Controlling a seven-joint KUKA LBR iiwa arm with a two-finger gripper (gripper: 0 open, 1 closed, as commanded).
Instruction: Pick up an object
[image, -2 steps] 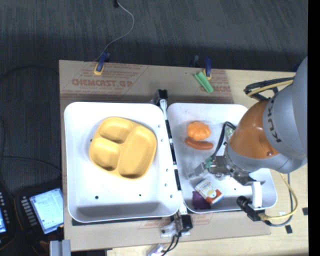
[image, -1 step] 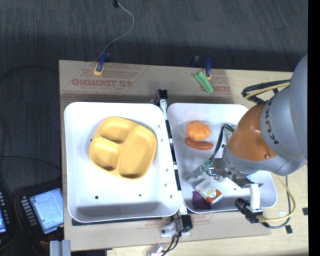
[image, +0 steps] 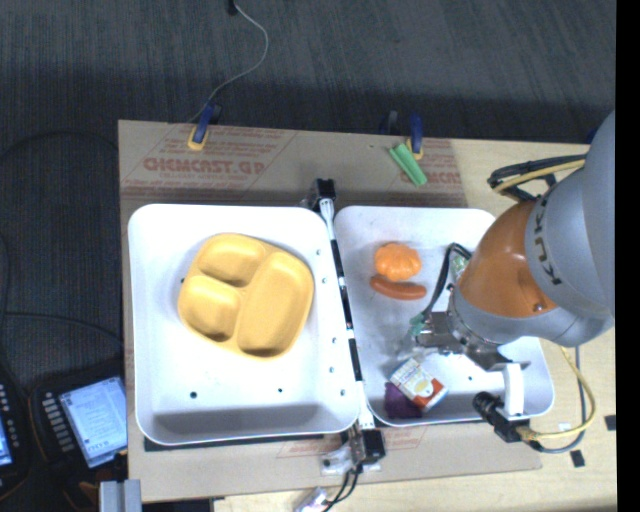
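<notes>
The arm (image: 560, 250) reaches in over the right bin (image: 470, 218), its orange band sitting above the wrist, and the hand (image: 432, 335) hangs low over the middle of that bin. The wrist body covers most of the hand, and whether it is wide, narrow or gripping something cannot be told from this angle.

Just below the hand, toward the near edge of the bin, lies a small carton (image: 415, 381) in white with red and orange print, tilted on its side. Touching the carton's underside, a little further from the hand, is a dark purple object (image: 400, 404) pressed against the bin's near wall. The carton is close to the hand, but nothing shows whether they touch.

Above and to the left of the hand, toward the far side of the bin, an orange round fruit-like object (image: 397, 260) rests with a reddish sausage-shaped piece (image: 398, 290) right beside it on the side nearer the hand. Both lie apart from the hand.

Well to the left of the hand, across the divider, the left bin (image: 150, 300) holds a large yellow moulded tray (image: 246, 293) with three compartments.

Beyond the bins, up from the hand, a green clip (image: 408, 164) and a blue clamp (image: 204, 124) sit on the brown board covering the bench (image: 150, 165).
</notes>
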